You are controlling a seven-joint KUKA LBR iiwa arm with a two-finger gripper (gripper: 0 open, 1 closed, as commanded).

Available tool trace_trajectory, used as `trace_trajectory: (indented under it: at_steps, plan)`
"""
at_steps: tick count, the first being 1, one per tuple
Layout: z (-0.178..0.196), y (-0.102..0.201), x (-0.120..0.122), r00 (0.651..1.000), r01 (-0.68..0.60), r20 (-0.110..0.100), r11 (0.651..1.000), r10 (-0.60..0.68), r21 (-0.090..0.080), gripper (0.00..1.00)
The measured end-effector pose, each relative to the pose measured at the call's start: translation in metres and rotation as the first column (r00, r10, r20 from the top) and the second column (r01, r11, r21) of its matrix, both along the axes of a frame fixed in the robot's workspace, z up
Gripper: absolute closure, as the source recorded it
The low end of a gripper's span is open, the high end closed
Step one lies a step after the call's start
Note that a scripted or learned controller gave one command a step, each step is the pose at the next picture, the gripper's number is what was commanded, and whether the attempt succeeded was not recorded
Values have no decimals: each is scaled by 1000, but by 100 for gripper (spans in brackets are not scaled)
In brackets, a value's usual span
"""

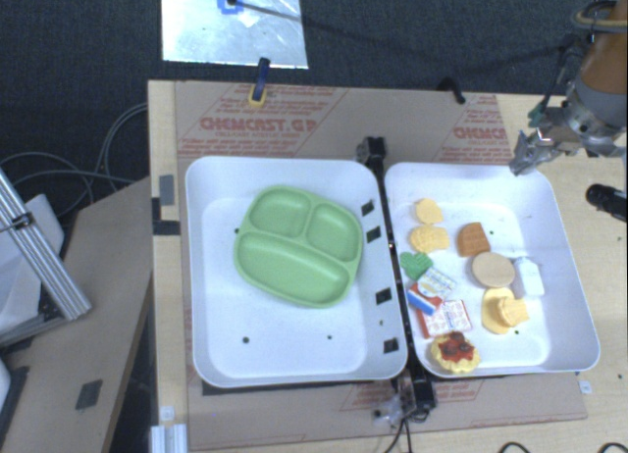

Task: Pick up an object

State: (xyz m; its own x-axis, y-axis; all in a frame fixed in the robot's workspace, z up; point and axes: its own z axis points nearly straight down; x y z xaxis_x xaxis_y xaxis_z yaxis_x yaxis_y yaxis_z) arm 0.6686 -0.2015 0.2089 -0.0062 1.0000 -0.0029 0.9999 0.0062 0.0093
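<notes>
A cardboard-topped bench (324,113) carries two bins. The left bin (211,343) holds one green tray (297,245). The right bin (564,314) holds about nine toy foods (461,279), clustered toward the tray. The gripper (530,155) hovers beyond that bin's far corner, its grip unreadable. It should descend squarely over one separated piece, probably the brown block (473,238).

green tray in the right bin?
No, the green tray lies in the left bin; the right bin holds the small food pieces.
</notes>
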Motion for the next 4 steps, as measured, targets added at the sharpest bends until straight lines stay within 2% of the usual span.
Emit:
trace_trajectory:
  at_steps: [1, 3, 4]
  plan:
    - [17, 0, 1, 1000, 0, -4, 1000, 0, 1, 100]
    - [35, 101, -42, 1000, -3, -8, 1000, 3, 4, 100]
    - [18, 148, -70, 1000, -2, -11, 1000, 2, 5, 100]
